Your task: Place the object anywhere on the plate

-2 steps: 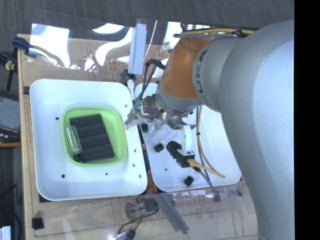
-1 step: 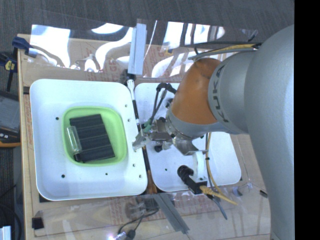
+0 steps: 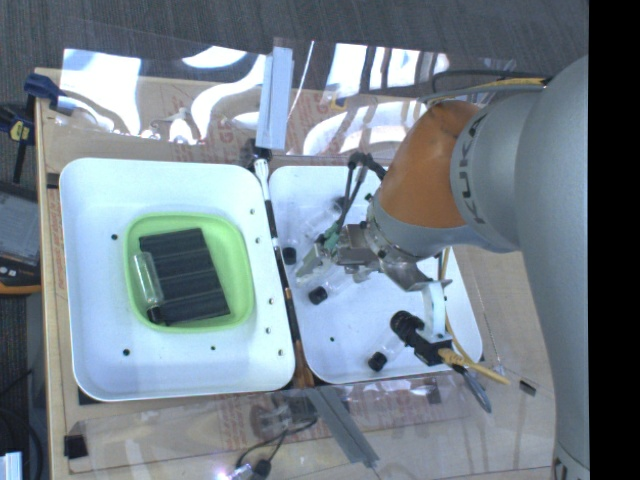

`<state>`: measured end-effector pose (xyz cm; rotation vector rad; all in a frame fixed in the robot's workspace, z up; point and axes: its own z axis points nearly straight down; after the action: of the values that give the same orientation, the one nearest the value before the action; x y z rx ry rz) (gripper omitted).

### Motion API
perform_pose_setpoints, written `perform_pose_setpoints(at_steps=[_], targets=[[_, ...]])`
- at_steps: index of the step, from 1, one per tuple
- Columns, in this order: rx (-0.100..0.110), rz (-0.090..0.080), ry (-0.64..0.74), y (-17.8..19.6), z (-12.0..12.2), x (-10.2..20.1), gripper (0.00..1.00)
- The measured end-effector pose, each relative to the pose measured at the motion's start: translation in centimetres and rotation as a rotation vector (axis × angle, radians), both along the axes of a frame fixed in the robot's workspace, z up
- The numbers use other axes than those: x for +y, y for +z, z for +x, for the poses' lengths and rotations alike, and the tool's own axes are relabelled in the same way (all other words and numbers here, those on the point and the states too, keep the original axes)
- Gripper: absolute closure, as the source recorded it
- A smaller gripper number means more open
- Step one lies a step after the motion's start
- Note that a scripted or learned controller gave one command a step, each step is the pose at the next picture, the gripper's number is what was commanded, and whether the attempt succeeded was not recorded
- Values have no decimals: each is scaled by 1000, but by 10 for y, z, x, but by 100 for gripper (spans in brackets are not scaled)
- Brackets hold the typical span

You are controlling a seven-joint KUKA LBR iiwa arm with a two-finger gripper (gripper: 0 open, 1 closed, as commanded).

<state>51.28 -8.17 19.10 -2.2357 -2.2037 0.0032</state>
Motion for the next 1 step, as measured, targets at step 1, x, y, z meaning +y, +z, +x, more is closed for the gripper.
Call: perform_pose_setpoints(at_steps=[1], targets=[[4, 1, 9, 2, -4, 57, 0]])
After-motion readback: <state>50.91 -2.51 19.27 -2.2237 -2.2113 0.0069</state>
